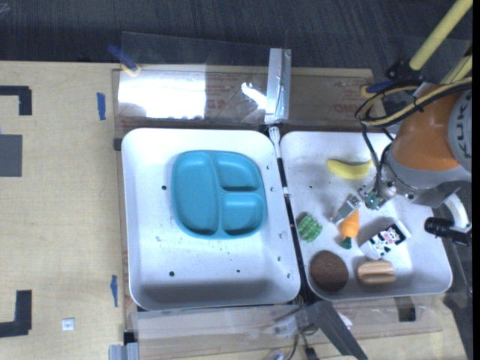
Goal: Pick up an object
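Pincer (358, 204): low in the right bin, just above the carrot; whether its fingers stand apart or closed, or grip anything, cannot be told from this angle.
Arm (427, 152): grey with an orange band, reaching in from the right of the carrot.
Carrot (349, 225): small orange piece with a green tip, mid right bin, touching or just under the pincer tips; not seen lifted.
Banana (349, 169): yellow, above the carrot, near the bin's back.
Green leafy toy (308, 227): just left of the carrot.
Black-and-white card (385, 238): just right of the carrot.
Brown ball (328, 270): below and left of the carrot.
Hot dog bun (376, 272): below and right of the carrot.
Right bin (300, 156): white, holds all these.
Left bin (142, 223): well left of the carrot, holding a blue divided plate (219, 193).
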`<state>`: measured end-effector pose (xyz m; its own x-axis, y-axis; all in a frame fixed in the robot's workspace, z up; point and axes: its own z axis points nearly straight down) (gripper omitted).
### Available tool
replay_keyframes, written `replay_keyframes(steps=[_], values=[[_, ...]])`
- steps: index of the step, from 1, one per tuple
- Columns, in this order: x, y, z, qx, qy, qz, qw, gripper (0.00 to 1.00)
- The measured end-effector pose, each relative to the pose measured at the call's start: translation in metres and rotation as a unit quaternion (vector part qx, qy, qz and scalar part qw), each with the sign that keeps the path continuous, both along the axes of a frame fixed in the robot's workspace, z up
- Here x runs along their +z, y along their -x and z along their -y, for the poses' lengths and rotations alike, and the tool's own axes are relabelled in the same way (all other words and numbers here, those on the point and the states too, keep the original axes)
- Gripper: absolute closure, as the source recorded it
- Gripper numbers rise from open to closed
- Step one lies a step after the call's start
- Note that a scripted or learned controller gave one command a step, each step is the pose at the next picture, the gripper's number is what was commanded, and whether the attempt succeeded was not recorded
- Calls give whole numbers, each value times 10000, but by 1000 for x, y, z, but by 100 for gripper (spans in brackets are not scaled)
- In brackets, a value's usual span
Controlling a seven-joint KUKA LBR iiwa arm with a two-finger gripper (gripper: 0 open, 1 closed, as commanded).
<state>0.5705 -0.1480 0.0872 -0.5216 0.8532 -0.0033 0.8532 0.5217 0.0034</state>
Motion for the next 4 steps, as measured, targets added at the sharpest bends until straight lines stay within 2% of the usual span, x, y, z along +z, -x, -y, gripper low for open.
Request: replay_keyframes(steps=[1, 2, 3, 4], values=[[0, -8, -19, -382, 7, 10, 9993, 0], [11, -10, -19, -393, 4, 36, 9992, 100], [100, -29, -93, -1061, -18, 1, 9944, 100], [103, -26, -75, 37, -1, -21, 10000, 100]])
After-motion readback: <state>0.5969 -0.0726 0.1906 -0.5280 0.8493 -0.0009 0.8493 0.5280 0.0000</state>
